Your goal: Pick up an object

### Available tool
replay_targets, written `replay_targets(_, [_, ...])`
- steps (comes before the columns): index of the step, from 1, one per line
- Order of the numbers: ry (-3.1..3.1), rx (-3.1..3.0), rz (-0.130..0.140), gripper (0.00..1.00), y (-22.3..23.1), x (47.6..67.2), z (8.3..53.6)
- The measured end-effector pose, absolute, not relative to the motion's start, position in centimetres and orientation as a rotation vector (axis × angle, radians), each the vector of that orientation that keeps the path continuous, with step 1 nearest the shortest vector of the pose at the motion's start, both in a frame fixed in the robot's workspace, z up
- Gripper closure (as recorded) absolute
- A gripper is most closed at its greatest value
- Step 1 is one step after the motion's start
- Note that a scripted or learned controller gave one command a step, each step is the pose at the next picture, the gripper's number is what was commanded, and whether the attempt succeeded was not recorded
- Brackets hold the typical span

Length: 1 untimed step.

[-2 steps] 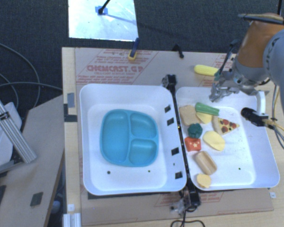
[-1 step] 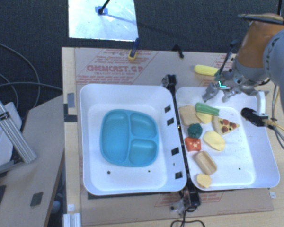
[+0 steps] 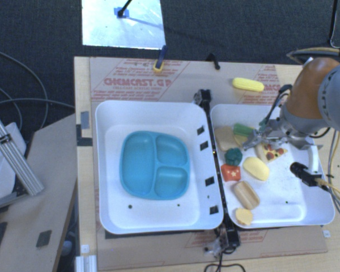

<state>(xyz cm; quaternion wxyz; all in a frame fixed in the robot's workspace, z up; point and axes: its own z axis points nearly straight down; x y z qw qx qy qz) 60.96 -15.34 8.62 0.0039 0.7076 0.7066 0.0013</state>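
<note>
Toy foods lie in the right bin, right of frame, the tool low among them, its grip unreadable.

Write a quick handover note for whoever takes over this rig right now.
End effector: low over the right white bin, among the toy food by the pizza slice; grip state unclear.
Right bin contents: green piece, red cube, yellow lemon-shaped piece, tan hot-dog bun.
Left white bin: blue divided plastic tray.
Done: nothing visibly lifted.
Left: pick one object.
</note>
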Motion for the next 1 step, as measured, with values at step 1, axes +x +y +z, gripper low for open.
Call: replay_targets(1, [2.212,2.213,0.013,0.0,-17.6,53.13,8.99])
